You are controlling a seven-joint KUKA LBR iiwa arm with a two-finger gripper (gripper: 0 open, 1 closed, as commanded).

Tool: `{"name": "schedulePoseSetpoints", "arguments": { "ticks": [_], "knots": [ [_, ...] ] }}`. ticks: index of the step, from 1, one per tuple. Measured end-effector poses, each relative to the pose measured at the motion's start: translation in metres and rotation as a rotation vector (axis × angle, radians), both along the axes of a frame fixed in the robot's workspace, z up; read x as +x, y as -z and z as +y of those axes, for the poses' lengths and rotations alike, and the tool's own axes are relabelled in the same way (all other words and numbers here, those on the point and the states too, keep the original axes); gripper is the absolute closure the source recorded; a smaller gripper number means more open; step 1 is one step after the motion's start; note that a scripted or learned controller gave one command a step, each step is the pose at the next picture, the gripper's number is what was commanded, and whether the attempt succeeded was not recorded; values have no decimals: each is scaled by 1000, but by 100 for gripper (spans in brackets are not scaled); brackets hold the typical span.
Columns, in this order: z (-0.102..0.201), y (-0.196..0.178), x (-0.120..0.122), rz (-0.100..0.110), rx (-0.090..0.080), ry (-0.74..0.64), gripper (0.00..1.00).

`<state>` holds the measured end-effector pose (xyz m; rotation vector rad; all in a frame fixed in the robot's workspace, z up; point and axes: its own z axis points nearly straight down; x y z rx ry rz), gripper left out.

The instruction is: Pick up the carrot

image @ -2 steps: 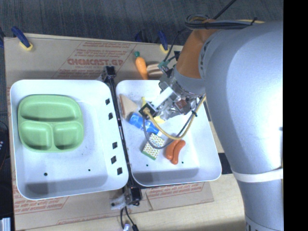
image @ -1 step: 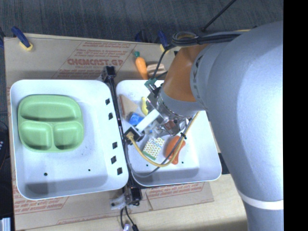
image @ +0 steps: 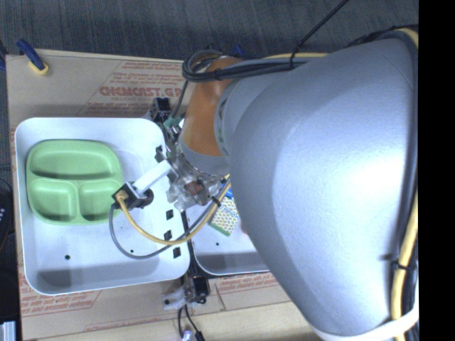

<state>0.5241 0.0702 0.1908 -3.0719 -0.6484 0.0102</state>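
The gripper (image: 186, 188) hangs at the rim between left bin (image: 43, 279) and right bin (image: 234, 265), open or closed I cannot tell, and the carrot, I judge hidden under the arm (image: 320, 176), may be missed, or the rim struck on descent

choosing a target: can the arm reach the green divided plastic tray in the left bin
Probably yes: the green divided plastic tray lies uncovered in the left white bin, the grey arm close beside it.

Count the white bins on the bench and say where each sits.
2. The left bin holds a green tray; the right bin lies beside it, mostly hidden under the arm.
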Motion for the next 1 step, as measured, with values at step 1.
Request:
{"name": "schedulePoseSetpoints", "arguments": {
  "ticks": [1],
  "knots": [
    [36, -57, -48, -2, -1, 54, 100]
  ]
}}
